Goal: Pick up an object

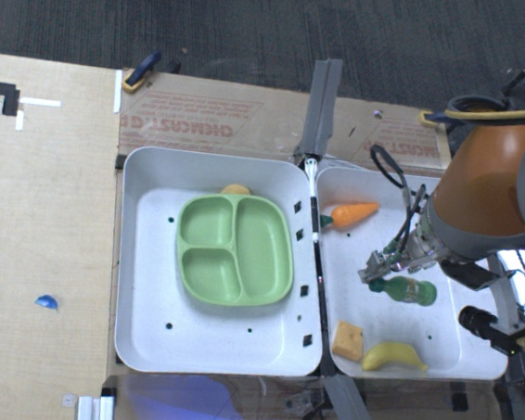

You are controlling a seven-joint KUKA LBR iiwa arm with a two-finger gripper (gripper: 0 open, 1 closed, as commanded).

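Gripper (pixel 374 271): low in the right bin (pixel 470 361), at the end of the grey arm with the orange band; how far it is open I cannot tell, and nothing shows between its tips.
Green bottle (pixel 407 290): lies on its side just right of the gripper and slightly nearer the camera, close enough that touch cannot be ruled out.
Carrot (pixel 352 214): beyond the gripper, a little to its left, near the far wall.
Banana (pixel 393 358): nearer the camera than the gripper, by the front wall.
Orange block (pixel 349 340): just left of the banana, also nearer the camera than the gripper.
Green divided plate (pixel 237 249): well left of the gripper, flat in the left bin (pixel 140 266).
Yellow item (pixel 236 190): peeks past the plate's far rim.
Worktop (pixel 37 227): pale wood, far left of the gripper.
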